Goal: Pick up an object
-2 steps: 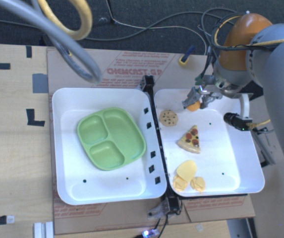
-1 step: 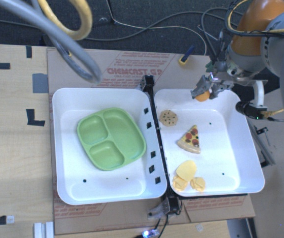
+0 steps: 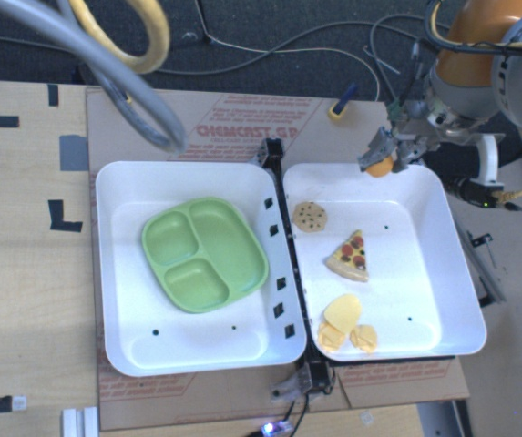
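The right bin (image 3: 457, 260) holds a round cookie (image 3: 310, 216), a pizza slice (image 3: 349, 256) and pale yellow chip-like pieces (image 3: 342, 317) near its front. My gripper (image 3: 383, 159) hangs over the bin's back rim, toward its right corner. A small orange object (image 3: 381, 166) shows between the fingertips, lifted above the rim, and the gripper is shut on it. The grey arm with its orange band (image 3: 490, 12) reaches in from the upper right.
In the left bin (image 3: 107, 244) lies a green divided tray (image 3: 205, 253). A black divider (image 3: 281, 244) runs between the bins. A small yellow and blue item (image 3: 340, 107) lies on the cardboard behind the right bin. A grey hose (image 3: 106, 66) crosses the upper left.
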You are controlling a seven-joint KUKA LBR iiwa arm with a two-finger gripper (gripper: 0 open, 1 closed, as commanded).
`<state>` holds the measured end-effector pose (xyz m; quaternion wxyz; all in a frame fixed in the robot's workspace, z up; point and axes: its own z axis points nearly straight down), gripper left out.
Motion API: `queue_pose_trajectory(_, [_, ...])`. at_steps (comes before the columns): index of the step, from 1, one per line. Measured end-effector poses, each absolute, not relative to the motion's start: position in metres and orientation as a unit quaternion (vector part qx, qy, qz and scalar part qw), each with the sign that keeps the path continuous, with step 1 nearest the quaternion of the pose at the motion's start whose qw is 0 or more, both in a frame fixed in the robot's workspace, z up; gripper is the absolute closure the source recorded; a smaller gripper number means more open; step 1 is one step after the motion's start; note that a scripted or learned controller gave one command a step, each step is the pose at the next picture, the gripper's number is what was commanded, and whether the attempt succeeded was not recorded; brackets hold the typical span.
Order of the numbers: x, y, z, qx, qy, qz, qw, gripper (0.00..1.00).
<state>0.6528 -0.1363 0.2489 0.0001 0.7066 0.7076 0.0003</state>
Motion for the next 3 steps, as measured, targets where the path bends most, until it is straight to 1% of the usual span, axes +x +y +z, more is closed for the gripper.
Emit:
queue_pose_trajectory(1, [0.643, -0.085, 0.235, 0.706, 0.708, -0.0011, -0.001, 1.0])
queue_pose_trajectory(2, [0.619, -0.04, 0.228, 0.706, 0.709, -0.001, -0.001, 1.0])
queue_pose_trajectory(3, [0.605, 0.01, 0.216, 0.706, 0.708, -0.0015, -0.001, 1.0])
